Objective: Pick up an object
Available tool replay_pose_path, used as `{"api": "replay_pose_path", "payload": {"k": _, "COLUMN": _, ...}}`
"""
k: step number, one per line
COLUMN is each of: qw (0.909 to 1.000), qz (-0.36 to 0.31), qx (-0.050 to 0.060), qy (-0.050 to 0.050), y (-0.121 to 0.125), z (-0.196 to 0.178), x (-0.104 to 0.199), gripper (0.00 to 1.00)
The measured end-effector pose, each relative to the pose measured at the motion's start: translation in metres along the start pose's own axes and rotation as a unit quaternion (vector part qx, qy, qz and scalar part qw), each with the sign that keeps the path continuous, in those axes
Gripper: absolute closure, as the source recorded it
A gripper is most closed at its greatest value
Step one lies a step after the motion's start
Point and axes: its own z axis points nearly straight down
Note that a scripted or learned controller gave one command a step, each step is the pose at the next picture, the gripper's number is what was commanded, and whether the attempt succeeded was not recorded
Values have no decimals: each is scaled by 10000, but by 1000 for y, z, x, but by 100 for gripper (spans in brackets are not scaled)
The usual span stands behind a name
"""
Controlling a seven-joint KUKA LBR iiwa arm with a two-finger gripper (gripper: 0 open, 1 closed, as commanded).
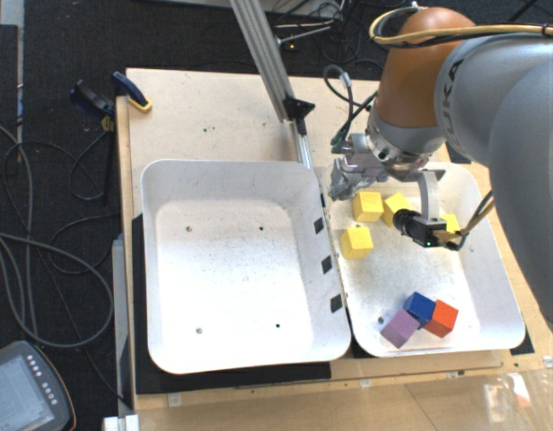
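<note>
Gripper [348, 180] hangs low over the top left corner of the right bin [487, 281], just beside the upper yellow cube [368, 206]; grey hardware and cables crowd it, so cannot tell if it is wide, narrow or holding anything. No object visibly in its grasp.

Left to right:
- left bin [223, 259]: white, speckled, shallow
- lower yellow cube [356, 241]: right bin, near the shared wall, just below the upper one, slightly apart from it
- upper yellow cube: nearest the gripper, likely target
- more yellow behind the black wrist part [418, 227], partly hidden, shape unclear
- purple cube [400, 329], blue cube [420, 306], red cube [444, 318]: tight cluster at the bottom of the right bin, touching or nearly so, well apart from the gripper

Handling, judged: cubes look small, rigid, light, foam or painted wood, not fragile. Flat faces, so a pinch on two opposite sides at mid height should hold. Smooth paint may slip if the pinch lands on an edge or corner. Yellow cubes sit free enough for a side grasp, though the lower one is near the wall. Clustered three are harder, neighbours block the sides; the purple one has its outer face free

Task not yet done
</note>
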Motion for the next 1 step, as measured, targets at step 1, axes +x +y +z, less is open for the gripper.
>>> {"api": "replay_pose_path", "payload": {"k": 1, "qw": 10000, "qz": 5, "qx": -8, "qy": 3, "y": 19, "z": -4, "x": 45, "gripper": 100}}
